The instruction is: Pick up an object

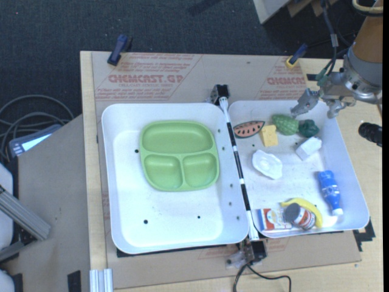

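Camera view: metal two-finger gripper spread open, holding nothing, above right white plastic bin. Just below, knobbly green soft toy near bin's far wall; probably light, squashy, best pinched across its middle.

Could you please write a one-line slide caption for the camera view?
Gripper open above the right bin of small objects, near a green toy; green divided plate in the left bin.
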{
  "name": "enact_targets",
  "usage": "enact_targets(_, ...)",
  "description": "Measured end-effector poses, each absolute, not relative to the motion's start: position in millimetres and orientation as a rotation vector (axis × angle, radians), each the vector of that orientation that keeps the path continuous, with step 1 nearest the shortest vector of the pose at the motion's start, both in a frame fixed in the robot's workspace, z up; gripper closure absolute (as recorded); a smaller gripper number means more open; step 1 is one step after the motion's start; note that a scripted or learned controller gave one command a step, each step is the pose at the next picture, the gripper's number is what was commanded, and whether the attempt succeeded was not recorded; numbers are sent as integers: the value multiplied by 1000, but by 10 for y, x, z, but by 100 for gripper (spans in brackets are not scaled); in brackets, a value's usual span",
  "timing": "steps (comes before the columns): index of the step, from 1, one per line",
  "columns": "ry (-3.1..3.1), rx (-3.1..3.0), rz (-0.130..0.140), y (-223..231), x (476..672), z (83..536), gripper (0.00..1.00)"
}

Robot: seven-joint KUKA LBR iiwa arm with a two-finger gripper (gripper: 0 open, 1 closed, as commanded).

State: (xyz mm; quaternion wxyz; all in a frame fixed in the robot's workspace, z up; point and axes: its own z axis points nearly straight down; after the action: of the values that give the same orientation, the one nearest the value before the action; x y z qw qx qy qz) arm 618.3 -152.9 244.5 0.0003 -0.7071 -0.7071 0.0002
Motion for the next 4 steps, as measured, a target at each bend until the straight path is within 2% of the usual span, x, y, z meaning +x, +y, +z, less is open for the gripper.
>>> enact_targets(1,-2221,-2218,2,-1222,6660,1552,0)
enact_targets(2,-2220,-2218,2,-964,6659,838,0)
enact_targets(3,-2224,-2220,-2,-963,6671,954,100)
enact_targets(4,-2223,-2225,0,-1648,6326,1561,100)
